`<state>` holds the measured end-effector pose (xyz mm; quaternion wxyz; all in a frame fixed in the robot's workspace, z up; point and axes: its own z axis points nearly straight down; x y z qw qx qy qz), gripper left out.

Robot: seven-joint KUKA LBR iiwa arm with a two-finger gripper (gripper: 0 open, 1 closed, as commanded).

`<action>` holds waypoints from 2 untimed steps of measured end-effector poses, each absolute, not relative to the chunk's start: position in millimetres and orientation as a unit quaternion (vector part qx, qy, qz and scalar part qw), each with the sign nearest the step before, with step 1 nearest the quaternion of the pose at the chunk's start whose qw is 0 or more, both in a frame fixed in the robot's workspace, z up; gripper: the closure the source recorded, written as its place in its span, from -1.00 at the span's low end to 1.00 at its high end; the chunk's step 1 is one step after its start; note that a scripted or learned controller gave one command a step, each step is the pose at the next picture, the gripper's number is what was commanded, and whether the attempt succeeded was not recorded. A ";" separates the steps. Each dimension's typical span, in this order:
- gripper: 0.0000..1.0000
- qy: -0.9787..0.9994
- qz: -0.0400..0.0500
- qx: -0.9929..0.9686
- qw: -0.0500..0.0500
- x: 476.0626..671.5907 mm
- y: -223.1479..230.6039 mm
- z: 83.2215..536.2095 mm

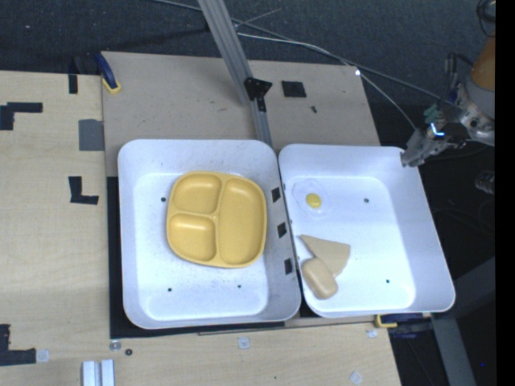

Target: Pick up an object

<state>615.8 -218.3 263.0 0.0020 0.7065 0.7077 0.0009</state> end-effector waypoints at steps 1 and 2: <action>1.00 0.709 0.000 0.705 -0.001 601.8 -169.0 256.2; 1.00 0.709 0.000 0.705 -0.001 584.6 -118.0 261.2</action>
